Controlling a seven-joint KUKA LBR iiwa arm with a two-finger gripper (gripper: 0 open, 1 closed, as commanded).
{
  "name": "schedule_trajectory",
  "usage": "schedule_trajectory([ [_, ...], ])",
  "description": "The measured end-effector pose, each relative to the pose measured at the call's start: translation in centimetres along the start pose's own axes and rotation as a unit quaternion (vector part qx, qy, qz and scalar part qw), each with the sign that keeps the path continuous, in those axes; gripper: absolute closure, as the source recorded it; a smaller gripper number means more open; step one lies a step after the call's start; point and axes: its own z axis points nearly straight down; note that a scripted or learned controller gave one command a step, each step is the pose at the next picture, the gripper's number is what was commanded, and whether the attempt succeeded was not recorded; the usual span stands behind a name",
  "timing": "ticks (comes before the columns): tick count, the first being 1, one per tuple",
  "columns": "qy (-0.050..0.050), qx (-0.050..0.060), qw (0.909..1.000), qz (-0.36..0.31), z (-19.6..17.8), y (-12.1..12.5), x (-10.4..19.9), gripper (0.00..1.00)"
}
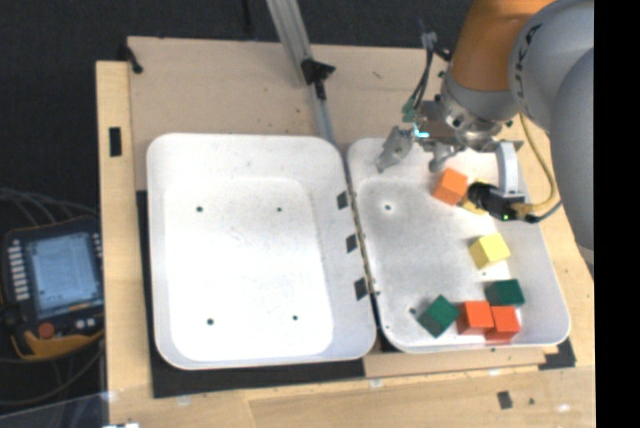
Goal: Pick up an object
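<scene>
the arm reaches in from the right over the far end of the right bin [520, 331], its orange band above the wrist, and the end effector [418, 148] hangs above the bin's upper left corner; its two fingers [392, 150] stand visibly apart, one pointing toward the bin's far left rim and the other nearer the middle, with nothing between them and no block touching them. just beside the nearer finger, slightly to the right and lower, lies an orange block [451, 186], tilted on the bin floor. farther toward the near end sits a yellow block [489, 250], apart from the rest. along the near rim a cluster gathers: a dark green block [436, 315] on the left, an orange-red block [477, 316] next to it, a second orange-red block [505, 321] touching that one, and another green block [505, 293] just behind them. the left bin [165, 216] lies alongside on the tabletop [220, 76]
</scene>
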Motion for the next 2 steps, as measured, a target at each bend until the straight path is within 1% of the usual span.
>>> schedule_trajectory([
  [1,0.0,-0.003,1.0,0.0,-0.3,0.1,0.0,0.0],
  [2,-0.002,0.0,1.0,0.001,4.0,0.5,-0.5,0.0],
])
